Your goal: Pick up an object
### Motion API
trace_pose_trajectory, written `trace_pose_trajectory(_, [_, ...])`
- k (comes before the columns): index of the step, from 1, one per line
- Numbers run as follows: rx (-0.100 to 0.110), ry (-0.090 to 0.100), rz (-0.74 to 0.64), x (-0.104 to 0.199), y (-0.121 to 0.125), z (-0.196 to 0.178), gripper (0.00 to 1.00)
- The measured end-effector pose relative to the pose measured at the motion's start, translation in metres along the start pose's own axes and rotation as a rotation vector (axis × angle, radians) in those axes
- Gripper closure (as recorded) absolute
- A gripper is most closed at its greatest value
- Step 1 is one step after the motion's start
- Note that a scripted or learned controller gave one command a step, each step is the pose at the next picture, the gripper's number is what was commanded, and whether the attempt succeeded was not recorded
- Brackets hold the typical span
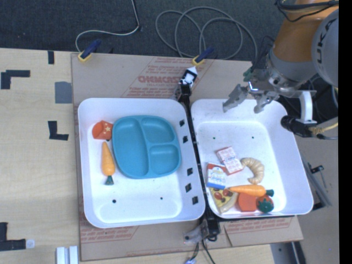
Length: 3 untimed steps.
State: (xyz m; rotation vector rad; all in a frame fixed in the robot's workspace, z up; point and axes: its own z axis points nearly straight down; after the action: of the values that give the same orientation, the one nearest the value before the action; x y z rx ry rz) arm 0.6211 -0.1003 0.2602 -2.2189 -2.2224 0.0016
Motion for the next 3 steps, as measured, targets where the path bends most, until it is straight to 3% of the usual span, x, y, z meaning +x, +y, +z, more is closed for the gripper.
trace_pose_trajectory(1, [0.004,0.001,0.001,-0.020,-0.044,0.138,0.00])
trace_pose_trajectory(2, [-0.001,-0.001,0.002,0.000,-0.040,0.174,0.00])
trace_pose_trajectory(3, [-0.004,-0.001,0.000,0.005,-0.012,0.174,0.00])
